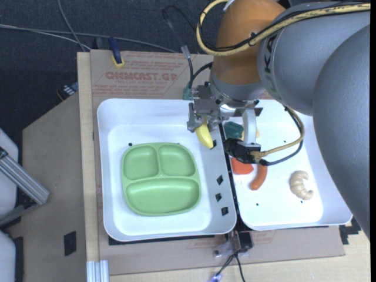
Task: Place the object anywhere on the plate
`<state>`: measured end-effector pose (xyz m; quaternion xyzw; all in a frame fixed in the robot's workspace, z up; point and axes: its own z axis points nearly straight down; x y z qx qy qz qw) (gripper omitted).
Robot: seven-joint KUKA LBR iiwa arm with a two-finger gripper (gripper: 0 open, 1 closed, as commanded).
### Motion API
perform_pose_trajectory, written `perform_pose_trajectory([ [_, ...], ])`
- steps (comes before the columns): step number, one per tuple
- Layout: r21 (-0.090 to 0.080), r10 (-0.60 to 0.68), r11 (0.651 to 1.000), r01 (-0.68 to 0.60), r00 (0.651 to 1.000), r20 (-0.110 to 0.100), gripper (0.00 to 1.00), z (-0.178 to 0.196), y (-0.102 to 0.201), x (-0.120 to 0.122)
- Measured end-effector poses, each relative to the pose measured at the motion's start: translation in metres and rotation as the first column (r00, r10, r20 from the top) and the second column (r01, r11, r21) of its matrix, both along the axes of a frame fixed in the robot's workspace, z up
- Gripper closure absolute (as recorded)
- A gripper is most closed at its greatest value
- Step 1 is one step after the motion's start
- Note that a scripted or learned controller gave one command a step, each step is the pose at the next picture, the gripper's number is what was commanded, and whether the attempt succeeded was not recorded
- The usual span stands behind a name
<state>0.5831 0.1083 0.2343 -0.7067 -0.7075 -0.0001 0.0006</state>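
Note:
A green plate (161, 178) with three compartments lies in the left bin (111, 157). My gripper (202, 129) hangs over the ridge between the two bins, just above and to the right of the plate's far right corner. A small yellow object (204, 136), like a toy banana, sits between its fingers, tilted and lifted above the bin floor. The arm's orange band and grey body cover much of the right bin's far side.
In the right bin (282, 210) lie an orange-red sausage (258, 177), a red-orange piece (241, 166), a teal item (233, 128) partly under the wrist, and a pale croissant (301, 184). Cables loop around the wrist.

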Motion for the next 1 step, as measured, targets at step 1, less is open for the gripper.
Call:
perform_pose_trajectory([
  [1, 0.000, 0.000, 1.000, 0.000, 1.000, 0.000, 0.00, -0.0001, -0.0001, -0.0001],
])
